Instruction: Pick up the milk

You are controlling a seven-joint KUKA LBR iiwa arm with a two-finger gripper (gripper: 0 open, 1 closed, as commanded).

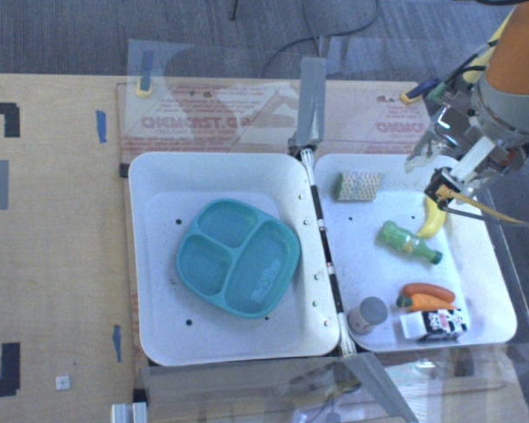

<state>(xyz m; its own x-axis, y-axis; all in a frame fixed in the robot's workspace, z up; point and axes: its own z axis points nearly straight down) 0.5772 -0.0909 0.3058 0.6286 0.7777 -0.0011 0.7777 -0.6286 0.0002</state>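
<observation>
1. Fingers first, and it's a murky call: the gripper (428,159) hangs over the far right corner of the right bin (370,267), but from this slant I cannot tell how wide it stands. Nothing can be seen gripped in it.
2. Here's the target. The milk (434,324), a small white carton with black patches, lies on its side in the near right corner of that same bin, right against the front wall.
3. Neighbours are tight! An orange carrot (428,295) lies just beside the carton on its far side, and a grey can (368,314) stands near it towards the middle divider.
4. Between gripper and milk there's traffic: a banana (432,219) almost under the wrist, and a green bottle (408,241) lying aslant mid-bin. A pale sponge (360,185) sits at the far left corner.
5. Over in the left bin (159,192), a teal divided plate (238,256) has the floor to itself, out of play.
6. Score so far, by my reading: nothing banked. The carton is untouched and well apart from the gripper, so the approach, the descent, the grasp and the lift are all still to come.
</observation>
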